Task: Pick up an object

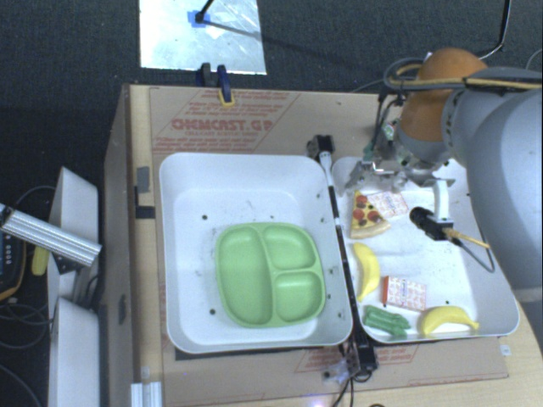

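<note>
The right bin point(506, 310) holds several toy foods. A pizza slice point(369, 213) lies near its far left corner, with a small white packet with red print point(393, 203) beside it. A yellow banana point(366, 268) lies along the left wall. At the near edge lie a red-and-white box point(405, 292), a green pod point(386, 321) and a second banana point(447, 319). My gripper point(372, 175) hangs over the far left corner of the right bin, just beyond the pizza slice and the packet. I see nothing held in it.
A green divided plate point(270, 274) lies in the left bin point(182, 227). The wall between the two bins runs close to the gripper's left. The grey arm covers the far right part of the right bin.
</note>
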Controlling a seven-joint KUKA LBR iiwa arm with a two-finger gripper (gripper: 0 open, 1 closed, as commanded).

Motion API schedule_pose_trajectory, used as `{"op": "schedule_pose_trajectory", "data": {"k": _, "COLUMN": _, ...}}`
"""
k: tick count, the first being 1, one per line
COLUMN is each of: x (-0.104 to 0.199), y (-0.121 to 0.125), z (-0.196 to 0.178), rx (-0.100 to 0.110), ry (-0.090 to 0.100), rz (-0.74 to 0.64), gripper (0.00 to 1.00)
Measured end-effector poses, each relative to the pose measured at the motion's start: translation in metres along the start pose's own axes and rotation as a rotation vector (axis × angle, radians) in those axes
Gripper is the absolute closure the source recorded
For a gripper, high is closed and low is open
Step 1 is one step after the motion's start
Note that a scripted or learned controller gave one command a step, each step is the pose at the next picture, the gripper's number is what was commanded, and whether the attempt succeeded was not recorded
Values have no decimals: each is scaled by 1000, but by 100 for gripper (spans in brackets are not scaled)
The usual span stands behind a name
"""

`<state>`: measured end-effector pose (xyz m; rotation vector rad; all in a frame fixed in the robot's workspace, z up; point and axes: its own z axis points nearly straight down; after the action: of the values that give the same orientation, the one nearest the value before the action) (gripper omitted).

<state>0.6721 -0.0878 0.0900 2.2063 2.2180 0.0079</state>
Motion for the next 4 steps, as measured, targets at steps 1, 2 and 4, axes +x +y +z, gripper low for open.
{"op": "schedule_pose_trajectory", "data": {"k": 1, "x": 0, "y": -1, "z": 0, "rx": -2, "ry": 0, "rz": 1, "gripper": 0}}
{"op": "schedule_pose_trajectory", "data": {"k": 2, "x": 1, "y": 0, "z": 0, "rx": -1, "ry": 0, "rz": 1, "gripper": 0}}
{"op": "schedule_pose_trajectory", "data": {"k": 4, "x": 2, "y": -21, "z": -1, "rx": -5, "ry": 0, "rz": 2, "gripper": 0}}
